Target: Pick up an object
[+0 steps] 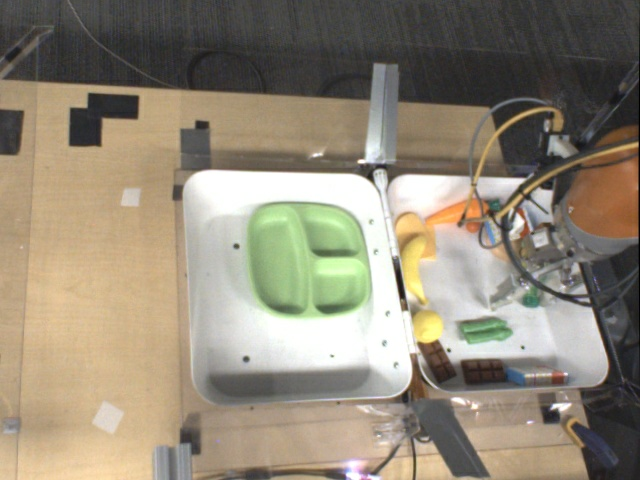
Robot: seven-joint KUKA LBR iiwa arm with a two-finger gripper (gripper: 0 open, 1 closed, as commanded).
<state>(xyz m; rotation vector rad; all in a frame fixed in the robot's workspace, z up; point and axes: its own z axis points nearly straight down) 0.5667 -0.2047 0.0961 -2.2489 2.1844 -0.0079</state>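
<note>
A banana (411,264) is laid along the right bin's (590,353) nine o'clock wall, long axis twelve-to-six. The green block (485,330) is flanked by a lemon (428,325) and chocolate (482,371). The hand's (518,290) grip cannot be told.

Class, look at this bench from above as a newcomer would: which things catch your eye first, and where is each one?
The big green divided plate lies in the middle of the left bin. The right bin holds a scatter of small things: a banana along its left wall, a lemon below it and a green block. The arm reaches over that bin's right side, trailing looped cables.
</note>
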